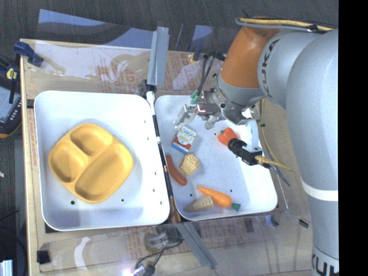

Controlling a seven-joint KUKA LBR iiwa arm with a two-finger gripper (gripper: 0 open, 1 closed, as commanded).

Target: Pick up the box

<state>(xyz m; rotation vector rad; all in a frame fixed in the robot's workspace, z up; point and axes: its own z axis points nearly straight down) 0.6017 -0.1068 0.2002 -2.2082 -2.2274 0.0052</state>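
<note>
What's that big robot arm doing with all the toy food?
The grey and orange robot arm is reaching into the right bin, trying to pick up the little box. Its gripper hangs just above the box, which lies on the bin floor, not lifted. Near it are a toy hot dog, a corn piece, a carrot and an ice cream cone. The left bin holds a yellow divided plate.
</note>
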